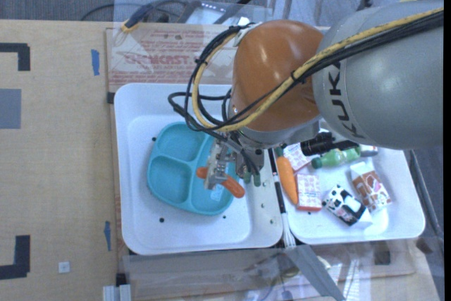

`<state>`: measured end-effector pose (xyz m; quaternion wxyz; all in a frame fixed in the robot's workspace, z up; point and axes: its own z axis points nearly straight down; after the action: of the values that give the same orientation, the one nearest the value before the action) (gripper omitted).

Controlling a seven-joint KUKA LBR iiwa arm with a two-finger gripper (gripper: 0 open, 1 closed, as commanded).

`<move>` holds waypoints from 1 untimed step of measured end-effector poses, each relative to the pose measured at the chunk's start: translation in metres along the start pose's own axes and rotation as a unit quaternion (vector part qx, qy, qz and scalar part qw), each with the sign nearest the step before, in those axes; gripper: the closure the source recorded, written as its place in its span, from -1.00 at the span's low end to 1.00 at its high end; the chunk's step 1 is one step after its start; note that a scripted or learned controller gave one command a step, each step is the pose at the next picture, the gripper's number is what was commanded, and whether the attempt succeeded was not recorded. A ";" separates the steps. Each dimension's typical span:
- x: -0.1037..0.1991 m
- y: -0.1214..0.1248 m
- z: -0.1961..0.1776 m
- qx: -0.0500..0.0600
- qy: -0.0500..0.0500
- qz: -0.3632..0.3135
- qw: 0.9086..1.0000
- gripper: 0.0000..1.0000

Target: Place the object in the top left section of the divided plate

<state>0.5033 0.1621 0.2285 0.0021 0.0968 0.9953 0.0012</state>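
A light blue divided plate (176, 173) lies in the left bin (141, 222), turned at a slant. My gripper (220, 176) hangs over the plate's right side, reaching down from the big orange-banded wrist. A small orange sausage-shaped object (232, 187) sits crosswise between the fingers, its ends poking out on both sides. It is over the plate's lower right rim, next to the bin's right wall. The arm hides the plate's upper right part.
The right bin (394, 229) holds an orange carrot (287, 180), a red-and-white packet (308, 192), a green bottle (338, 156), a black-and-white cow toy (344, 205) and a brown packet (371, 191). Bare white floor shows left of the plate and in front of it.
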 end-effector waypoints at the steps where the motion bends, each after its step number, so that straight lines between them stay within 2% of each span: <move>1: 0.008 0.015 -0.002 0.000 0.000 0.002 1.000 1.00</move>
<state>0.4989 0.1787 0.2306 0.0022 0.0984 0.9951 0.0015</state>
